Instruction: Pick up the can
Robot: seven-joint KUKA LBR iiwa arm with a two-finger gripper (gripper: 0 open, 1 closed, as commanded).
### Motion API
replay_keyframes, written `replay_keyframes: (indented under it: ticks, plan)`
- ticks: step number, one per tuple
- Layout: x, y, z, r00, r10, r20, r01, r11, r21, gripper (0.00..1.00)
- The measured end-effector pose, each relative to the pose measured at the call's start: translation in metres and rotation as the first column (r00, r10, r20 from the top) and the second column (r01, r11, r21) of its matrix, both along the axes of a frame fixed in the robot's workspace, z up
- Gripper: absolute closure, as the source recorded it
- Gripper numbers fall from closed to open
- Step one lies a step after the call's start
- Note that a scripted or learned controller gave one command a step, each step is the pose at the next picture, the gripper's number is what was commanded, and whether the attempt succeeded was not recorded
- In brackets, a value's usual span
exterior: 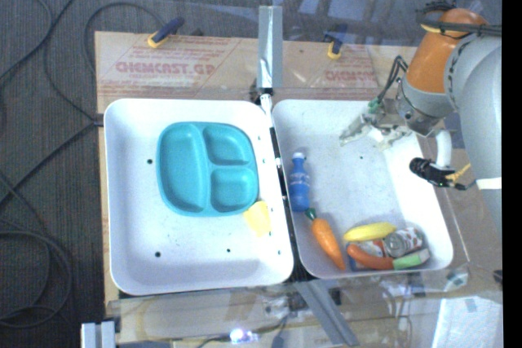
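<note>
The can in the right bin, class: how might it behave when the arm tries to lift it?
The can lies on its side, so it may roll if nudged. Wedged among the banana, carrot and a green piece, it could drag neighbours along. Its shiny, crumpled-looking surface suggests light and slippery.

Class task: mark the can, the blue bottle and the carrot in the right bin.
can (404, 241), camera view, middle of its side
blue bottle (299, 190), camera view, its body
carrot (327, 240), camera view, mid-length

You see a blue tray (208, 167) in the left bin (130, 240), a blue bottle (298, 183), carrot (327, 242) and banana (368, 231) in the right bin (326, 122).
</note>
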State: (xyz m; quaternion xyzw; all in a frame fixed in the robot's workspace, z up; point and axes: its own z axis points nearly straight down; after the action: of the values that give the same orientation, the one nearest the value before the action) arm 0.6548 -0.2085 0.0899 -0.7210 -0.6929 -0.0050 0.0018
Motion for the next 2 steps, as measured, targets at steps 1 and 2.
replay_keyframes:
  ticks: [1,2]
  plan:
    - [0.017,0.002,0.000,1.000,-0.001,-0.014,0.001,1.000,0.009,0.00]
    - [-0.046,0.025,0.004,0.999,-0.048,-0.007,0.048,0.999,-0.011,0.00]
